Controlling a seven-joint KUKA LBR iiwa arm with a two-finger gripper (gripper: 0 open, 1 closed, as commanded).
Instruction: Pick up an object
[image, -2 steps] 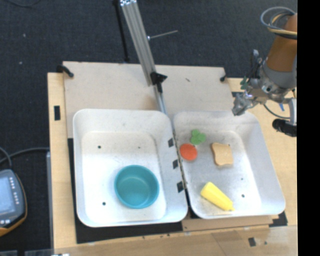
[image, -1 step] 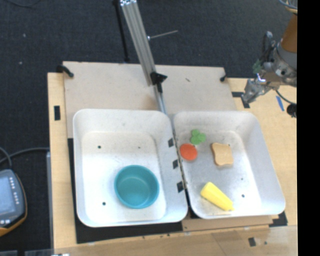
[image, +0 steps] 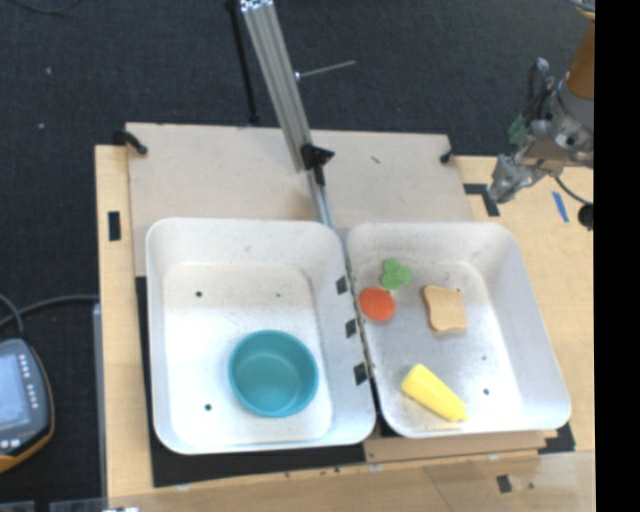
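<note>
Two white bins sit side by side on the bench, with five small things inside them.

Taking the right bin (image: 535, 330) as landmark: nearest to the camera, in its front part, lies a yellow corn-like piece (image: 433, 392), tilted. Further back, a tan slice of bread (image: 444, 308) lies near the middle of this bin, and an orange-red round piece (image: 377, 303) lies at its left wall, touching a small green piece (image: 396, 273) just behind it. Left of this bin, the left bin (image: 170, 260) holds a teal bowl (image: 273, 373), upright, in its front part. Behind the right bin's far right corner, well apart from all the things, the gripper (image: 507, 182) hangs over the bench; I cannot tell if its claw is open or closed.
</note>
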